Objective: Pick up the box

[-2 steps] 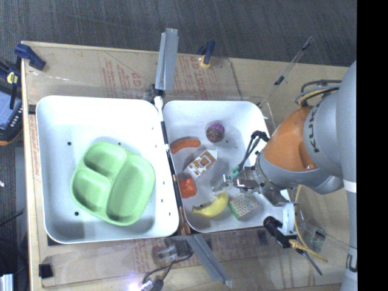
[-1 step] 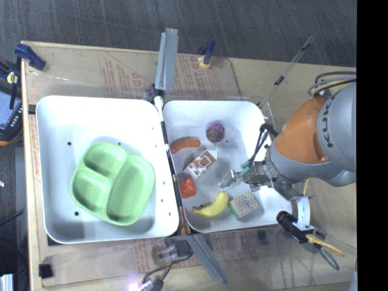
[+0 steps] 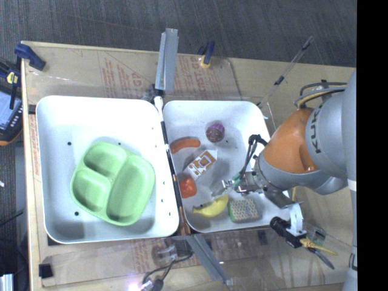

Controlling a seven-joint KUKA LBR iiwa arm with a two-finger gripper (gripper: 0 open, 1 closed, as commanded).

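Observation:
The box [image 3: 202, 162] is a small white and orange carton lying flat near the middle of the right bin [image 3: 242, 111]. My gripper [image 3: 233, 184] hangs low over that bin, a little right of and nearer than the box, and apart from it. It is just above the gap between a banana [image 3: 211, 208] and a green-yellow sponge [image 3: 243, 210]. Nothing is visibly held in it. The grey arm with its orange band [image 3: 290, 151] reaches in from the right.
The right bin also holds an orange sausage [image 3: 185, 143], a purple round fruit [image 3: 215, 131] and a red vegetable [image 3: 187, 186] by the left wall. A green divided plate [image 3: 113, 182] lies in the left bin [image 3: 54, 120].

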